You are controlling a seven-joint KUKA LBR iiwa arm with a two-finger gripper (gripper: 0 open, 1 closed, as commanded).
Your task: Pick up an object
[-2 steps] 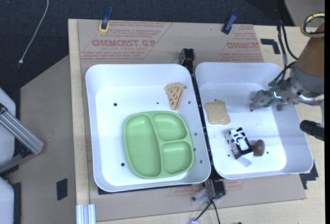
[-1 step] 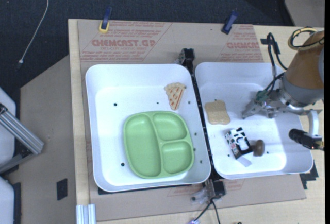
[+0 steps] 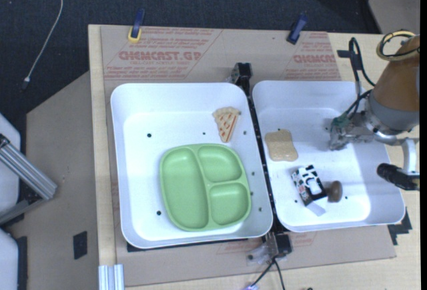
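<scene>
The green divided plate is lying low in the left bin, nearest the lens, three compartments showing, nothing in them. One waffle-patterned wedge is sitting above it, near the bin's upper right wall.

The right bin is carrying three loose items: one tan flat slab at its left side, one black-and-white toy lower centre, and one small brown lump touching the toy's right end. Loose scatter (probably so each can be approached singly).

The arm is reaching in from the right of the frame, and the gripper is hanging over the upper right part of the right bin, well apart from all three items. Nothing is showing between its parts; whether it is wide or narrow, I cannot tell.

Judgement: no pick made yet; the slab is lying closest.
</scene>
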